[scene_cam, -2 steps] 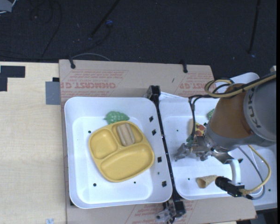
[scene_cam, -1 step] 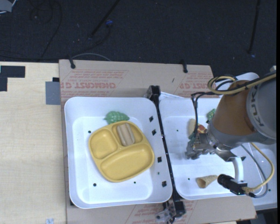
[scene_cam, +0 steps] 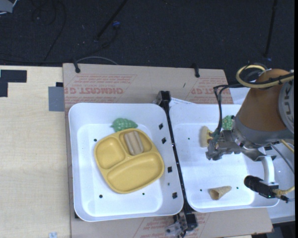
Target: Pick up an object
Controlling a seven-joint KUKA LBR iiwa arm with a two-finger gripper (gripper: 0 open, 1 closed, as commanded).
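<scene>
Two white bins sat side by side on the counter [scene_cam: 30,157]. The left bin [scene_cam: 84,202] held one yellow divided plate [scene_cam: 126,175], with one brown piece [scene_cam: 134,142] in a compartment and one green piece [scene_cam: 123,124] at its rim. In the right bin [scene_cam: 193,192], the gripper [scene_cam: 214,150] hung low, its state impossible to tell. One pale piece [scene_cam: 204,135] lay just beside the gripper; one cone [scene_cam: 219,192] lay nearer the bin's front wall, well apart from it.

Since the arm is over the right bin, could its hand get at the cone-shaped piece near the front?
Probably yes: the cone-shaped piece lies alone on the right bin floor, nothing over it, and the hand hangs close behind it.
</scene>
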